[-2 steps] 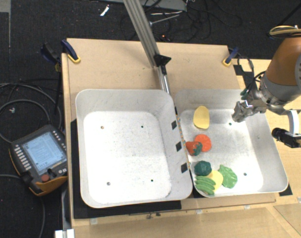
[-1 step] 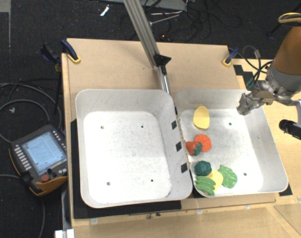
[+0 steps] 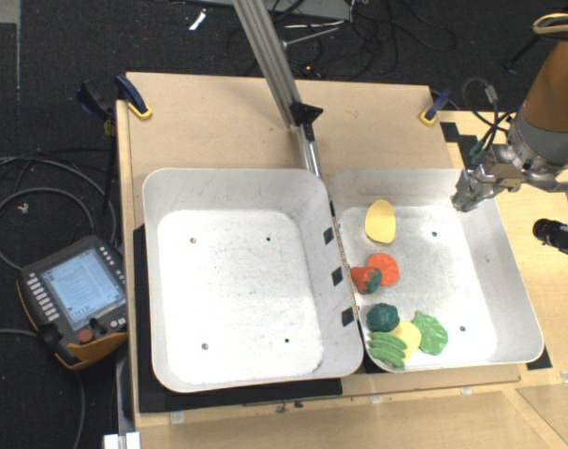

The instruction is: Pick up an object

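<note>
The tabletop (image 3: 265, 124) is a light wooden board that carries two shallow white bins side by side. All positions below are given relative to the right bin (image 3: 480, 279).

The left bin (image 3: 232, 279) lies directly to the left of the right bin, their inner rims overlapping at the centre seam. Its floor shows only speckles and a few small dots.

The arm (image 3: 550, 101) stands above the right bin's upper right corner, grey with an orange-brown section. A slanted metal pole (image 3: 269, 50) runs from the top of the view down to the seam at the right bin's upper left corner.

A teach pendant (image 3: 73, 297) rests on the dark floor, well to the left of the right bin, beyond the left bin and off the tabletop.

The pincer (image 3: 469, 195) hangs over the right bin's upper right rim. Whether it is released or clenched, I cannot tell at this size; nothing shows between its tips.

The objects all lie in the left half of the right bin:
- A yellow oval piece (image 3: 380, 221) near the upper left, well apart from the pincer.
- A red-orange piece (image 3: 377, 271) at mid-height, below the yellow oval.
- A light green piece (image 3: 431, 333) near the lower rim.
- A dark green lump (image 3: 383, 317) just left of it.
- A pale yellow piece (image 3: 408, 335) between these two.
- A ridged green piece (image 3: 388, 349) at the lower left corner, touching the cluster.
</note>
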Controlling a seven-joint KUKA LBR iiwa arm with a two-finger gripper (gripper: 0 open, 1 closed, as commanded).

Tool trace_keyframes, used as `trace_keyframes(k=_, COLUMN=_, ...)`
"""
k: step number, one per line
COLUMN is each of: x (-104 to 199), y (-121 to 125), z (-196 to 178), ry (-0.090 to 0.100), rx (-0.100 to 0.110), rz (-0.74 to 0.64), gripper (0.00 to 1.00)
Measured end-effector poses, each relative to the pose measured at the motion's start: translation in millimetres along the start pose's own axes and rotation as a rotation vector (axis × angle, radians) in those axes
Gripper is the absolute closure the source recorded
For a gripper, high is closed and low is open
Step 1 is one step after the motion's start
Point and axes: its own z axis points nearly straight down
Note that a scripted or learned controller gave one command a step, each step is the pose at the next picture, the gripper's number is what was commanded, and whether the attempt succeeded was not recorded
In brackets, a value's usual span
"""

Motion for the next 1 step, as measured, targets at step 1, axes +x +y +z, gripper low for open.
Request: trace_keyframes(k=1, x=56.9, y=0.3, z=-12.6, ry=0.003, rx=0.002, rz=-0.005, gripper=1.00)
